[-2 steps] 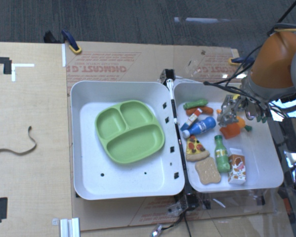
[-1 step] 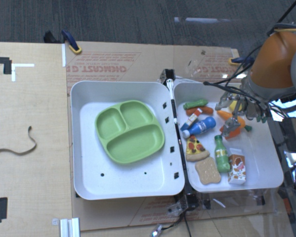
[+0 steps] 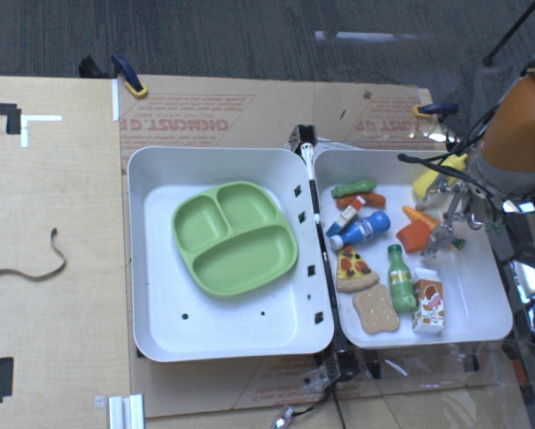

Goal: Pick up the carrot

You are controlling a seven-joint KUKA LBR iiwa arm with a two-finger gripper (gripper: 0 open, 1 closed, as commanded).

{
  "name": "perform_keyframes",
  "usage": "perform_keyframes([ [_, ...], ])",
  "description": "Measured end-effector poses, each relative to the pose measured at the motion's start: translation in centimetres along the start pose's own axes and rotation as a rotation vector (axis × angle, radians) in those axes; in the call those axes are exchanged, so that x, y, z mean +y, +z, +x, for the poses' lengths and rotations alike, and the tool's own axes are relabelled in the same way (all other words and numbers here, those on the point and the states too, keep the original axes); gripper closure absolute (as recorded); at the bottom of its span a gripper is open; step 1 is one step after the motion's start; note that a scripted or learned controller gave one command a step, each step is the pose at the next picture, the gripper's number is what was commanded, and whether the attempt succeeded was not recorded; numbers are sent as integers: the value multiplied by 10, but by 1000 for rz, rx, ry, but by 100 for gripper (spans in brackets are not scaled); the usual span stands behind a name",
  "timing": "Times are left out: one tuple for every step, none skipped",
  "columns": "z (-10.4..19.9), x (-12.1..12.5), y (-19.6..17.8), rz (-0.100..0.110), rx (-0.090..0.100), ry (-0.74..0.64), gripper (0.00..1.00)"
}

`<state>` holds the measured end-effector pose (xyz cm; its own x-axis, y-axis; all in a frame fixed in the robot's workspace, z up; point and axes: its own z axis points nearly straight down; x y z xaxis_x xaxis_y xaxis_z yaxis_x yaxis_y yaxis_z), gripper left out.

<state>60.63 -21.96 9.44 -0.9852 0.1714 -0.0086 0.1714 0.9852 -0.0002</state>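
Hovering: gripper [image 3: 447, 231] just beside carrot [image 3: 416, 214] (prob. touching), right bin [image 3: 481, 315].

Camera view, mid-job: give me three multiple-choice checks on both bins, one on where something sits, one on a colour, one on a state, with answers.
1. Where does the green divided plate lie?
A. in the left bin
B. in the right bin
C. on the bare bench

2. What colour is the cap of the blue bottle?
A. yellow
B. white
C. black

3. How does the green bottle in the right bin rest?
A. standing upright
B. lying on its side
C. propped on the plate

Answers:
1 A: the plate takes up the middle of the left bin, apart from the food items.
2 B: the bottle's lower-left end is white.
3 B: its whole length shows flat on the bin floor, beside the pizza slice and the bread slice.

The claw is over the right bin, close to the carrot.
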Motion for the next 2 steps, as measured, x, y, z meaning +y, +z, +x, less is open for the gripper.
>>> perform_keyframes([
  [-22,8,6,-3,43,361,0],
  [-30,8,-7,-1,9,359,100],
])
